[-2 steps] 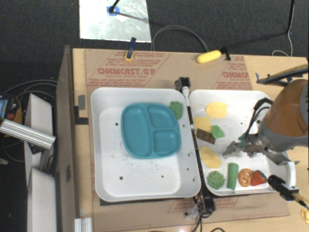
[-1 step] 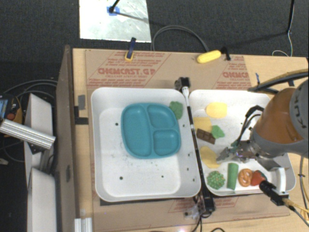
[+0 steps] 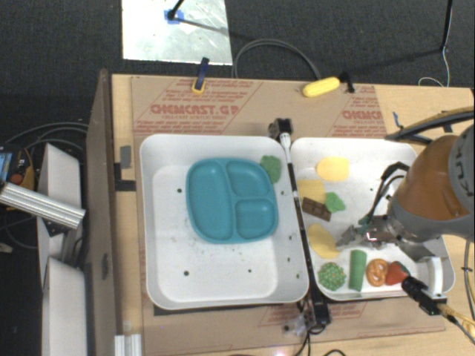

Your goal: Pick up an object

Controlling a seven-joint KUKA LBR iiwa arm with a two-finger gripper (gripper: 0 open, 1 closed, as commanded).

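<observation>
The right bin [image 3: 371, 153] holds several toy foods. Among them are a yellow oval [image 3: 332, 169], a yellow block [image 3: 312, 190], a small green piece [image 3: 335, 202], a brown bar [image 3: 316, 210] and a pale yellow piece [image 3: 322, 241]. Along its front edge lie a green bumpy ball [image 3: 332, 276], a green cylinder [image 3: 358, 268], an orange pretzel shape [image 3: 376, 271] and a red piece [image 3: 395, 273]. My gripper [image 3: 361, 233] hangs low over the bin's middle, just above the green cylinder and right of the pale yellow piece. Nothing shows in it.
The left bin [image 3: 167, 273] holds a blue compartment plate [image 3: 231, 201] and a green leafy toy [image 3: 272, 167] at its right wall. A dark rail [image 3: 295, 199] divides the bins. A yellow object [image 3: 320, 87] lies on the cardboard behind. The arm's body [image 3: 438, 191] covers the right bin's right side.
</observation>
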